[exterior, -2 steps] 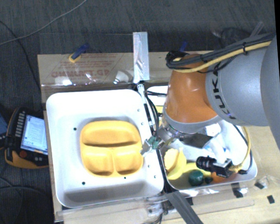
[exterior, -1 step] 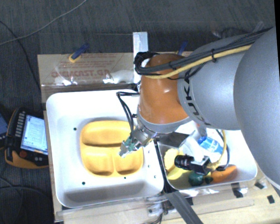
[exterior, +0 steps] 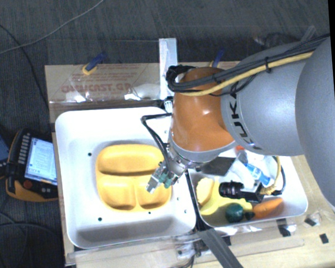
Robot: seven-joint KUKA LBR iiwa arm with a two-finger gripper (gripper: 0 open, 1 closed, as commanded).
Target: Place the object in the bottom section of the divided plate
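The grey arm (exterior: 304,108) is the closest thing to the camera. It comes in from the right and covers the far part of the right bin (exterior: 300,204). Its orange band (exterior: 198,116) hangs over the border between the two bins. Below the band the jaws point down and to the left, into the left bin (exterior: 72,167). They are over the near right section of the yellow divided plate (exterior: 118,163), close to its right rim. I cannot tell if the jaws are open or closed. At their tips there is something small, pale and green (exterior: 161,178), but it is too small to say if it is a held object or a part of the robot.

The plate lies flat in the middle of the left bin, with one wide section on the far side and two smaller sections on the near side.

In the right bin a pale yellow thing (exterior: 205,191) lies at the left wall. A dark green ball (exterior: 234,213) and an orange carrot-like thing (exterior: 267,207) lie at the near wall, just beside each other. A blue and white thing (exterior: 255,171) lies farther back. Both bins stand on the table (exterior: 125,257).
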